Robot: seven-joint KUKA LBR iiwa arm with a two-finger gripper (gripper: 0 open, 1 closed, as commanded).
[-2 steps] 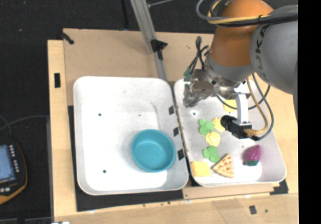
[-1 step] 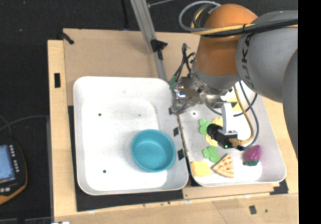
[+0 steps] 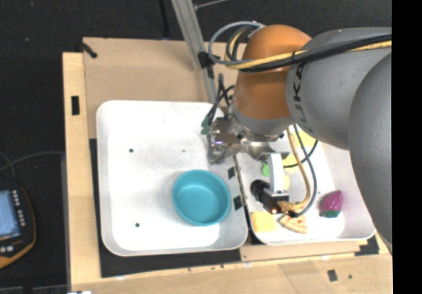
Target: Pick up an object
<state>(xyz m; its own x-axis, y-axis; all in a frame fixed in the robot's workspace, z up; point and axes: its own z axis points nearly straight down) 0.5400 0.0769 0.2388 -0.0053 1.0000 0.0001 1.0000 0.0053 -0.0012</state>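
Note:
A teal bowl [image 3: 200,196] sits upright in the left bin [image 3: 125,174], near its front right corner. The right bin [image 3: 349,227] holds a magenta object [image 3: 331,202], a yellow block [image 3: 263,221], a slice-shaped toy [image 3: 293,223] and a green piece [image 3: 266,169] partly hidden by the arm. My gripper [image 3: 219,148] hangs over the divide between the bins, just above and behind the bowl's far rim. The wrist and cables hide its fingertips.
The large grey arm with its orange band [image 3: 267,82] covers most of the right bin. A metal pole [image 3: 184,16] rises behind the bins. A handheld pendant [image 3: 10,217] lies off the bench at left.

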